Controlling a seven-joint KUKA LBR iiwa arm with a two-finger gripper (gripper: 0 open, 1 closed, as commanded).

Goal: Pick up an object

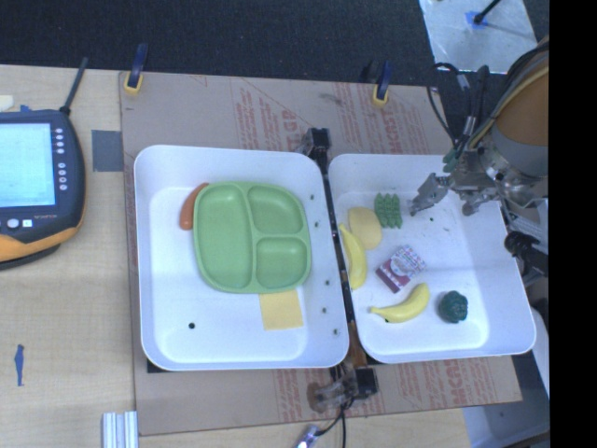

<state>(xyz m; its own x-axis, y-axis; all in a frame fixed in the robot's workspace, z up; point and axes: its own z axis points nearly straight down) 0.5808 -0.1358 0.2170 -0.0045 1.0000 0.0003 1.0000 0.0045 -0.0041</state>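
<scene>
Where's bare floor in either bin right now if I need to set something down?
Left bin: open floor left of the green divided plate and along the front beside the yellow square. Right bin: bare between the gripper and the dark green piece. Crowded along the divider: bananas, red packet.

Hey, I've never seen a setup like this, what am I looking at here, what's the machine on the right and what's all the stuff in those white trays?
One camera looks down at a slant on a bench. The grey and orange machine is a robot arm; its gripper hangs over the right bin, fingers spread, holding nothing. That bin holds toy food: two bananas, a yellow block, a green piece, a red and white packet and a dark green piece. The left bin holds a green divided plate, a yellow square and an orange item tucked under the plate.
</scene>
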